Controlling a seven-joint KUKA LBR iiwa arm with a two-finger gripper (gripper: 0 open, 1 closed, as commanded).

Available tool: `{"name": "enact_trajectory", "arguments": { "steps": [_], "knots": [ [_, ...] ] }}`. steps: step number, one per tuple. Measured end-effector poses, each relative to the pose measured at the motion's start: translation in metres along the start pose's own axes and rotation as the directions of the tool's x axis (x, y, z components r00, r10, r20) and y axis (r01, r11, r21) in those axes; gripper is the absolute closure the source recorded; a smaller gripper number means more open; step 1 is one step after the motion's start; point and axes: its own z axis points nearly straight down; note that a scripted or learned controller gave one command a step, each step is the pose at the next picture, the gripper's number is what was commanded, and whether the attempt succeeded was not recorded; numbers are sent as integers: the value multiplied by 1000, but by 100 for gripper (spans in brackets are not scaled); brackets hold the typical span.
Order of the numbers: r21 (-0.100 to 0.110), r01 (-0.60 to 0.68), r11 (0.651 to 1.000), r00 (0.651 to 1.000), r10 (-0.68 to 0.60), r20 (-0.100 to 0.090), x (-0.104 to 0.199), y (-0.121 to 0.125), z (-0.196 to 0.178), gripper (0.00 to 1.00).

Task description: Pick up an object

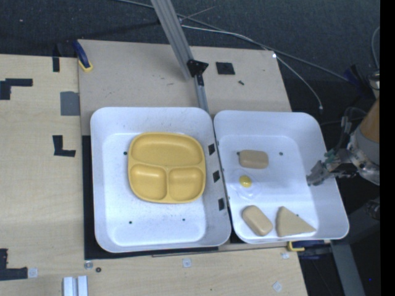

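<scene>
The claw (318,172) sits at the right rim of the right bin (308,126), just over the rim's inner slope, with the arm (364,156) behind it running off the picture's right side. It is small and dark here, and whether its fingers are spread or closed cannot be told; nothing can be seen between them.

All the loose things lie away from the arm, on the bin floor beyond the claw. Farthest up is a tan rounded block (253,159), well apart from the claw with bare white floor between. Below that is a small yellow ball (245,181), near the bin's far wall. Toward the front edge lie a tan oblong piece (257,220) and a tan wedge (293,222), just beside each other; the wedge is the nearest of the four to the claw and lies close to the bin's front rim. The open stretch of floor directly before the claw leaves clear room.

Across the divide, the left bin (111,227) holds a yellow sectioned plate (166,167), with white floor around it on all sides. The bins rest on a tabletop (37,184). A grey pole (176,32) slants down to the bins' shared back corner.
</scene>
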Motion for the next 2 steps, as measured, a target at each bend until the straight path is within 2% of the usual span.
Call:
{"name": "enact_trajectory", "arguments": {
  "steps": [1, 2],
  "knots": [
    [0, 2, 1000, 1000, -2, 0, 0, 1, -49, 100],
    [3, 6, 1000, 1000, -6, -3, 58, 7, -56, 100]
  ]
}}
